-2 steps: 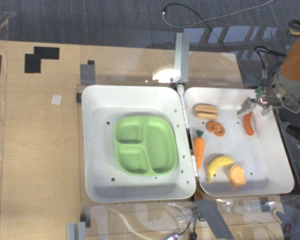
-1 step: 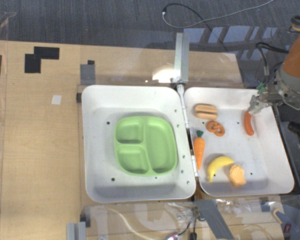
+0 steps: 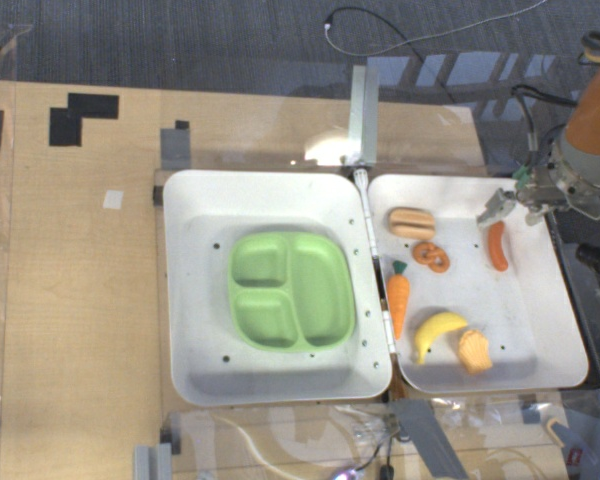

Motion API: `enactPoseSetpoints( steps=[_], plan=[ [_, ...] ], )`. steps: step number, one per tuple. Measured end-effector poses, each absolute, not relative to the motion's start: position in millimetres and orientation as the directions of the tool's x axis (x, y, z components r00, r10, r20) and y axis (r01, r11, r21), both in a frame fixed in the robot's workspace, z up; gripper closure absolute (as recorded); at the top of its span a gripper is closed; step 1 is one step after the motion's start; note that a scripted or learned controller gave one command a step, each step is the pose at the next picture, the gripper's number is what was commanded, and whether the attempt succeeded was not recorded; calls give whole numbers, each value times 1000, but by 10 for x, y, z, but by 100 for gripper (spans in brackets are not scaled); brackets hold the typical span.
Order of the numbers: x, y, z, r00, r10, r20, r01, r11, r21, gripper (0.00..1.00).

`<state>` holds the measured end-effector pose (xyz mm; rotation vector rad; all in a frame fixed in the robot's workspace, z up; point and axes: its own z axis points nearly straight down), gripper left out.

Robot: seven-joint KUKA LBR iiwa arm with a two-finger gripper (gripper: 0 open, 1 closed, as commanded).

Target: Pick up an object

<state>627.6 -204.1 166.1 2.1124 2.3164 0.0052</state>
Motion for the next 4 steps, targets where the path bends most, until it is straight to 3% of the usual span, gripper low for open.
enactPoseSetpoints(
  steps=[1, 2, 3, 4],
  plan=[
    [6140, -2052, 885, -99, 995, -3, 995, 99, 10, 0],
    [6169, -2039, 1018, -100, 995, -3, 995, 100, 17, 100],
    [5767, -2058, 892, -156, 988, -4, 988, 156, 10, 100],
    [6016, -1644, 2062, -15, 1000, -2, 1000, 15, 7, 100]
  ],
)
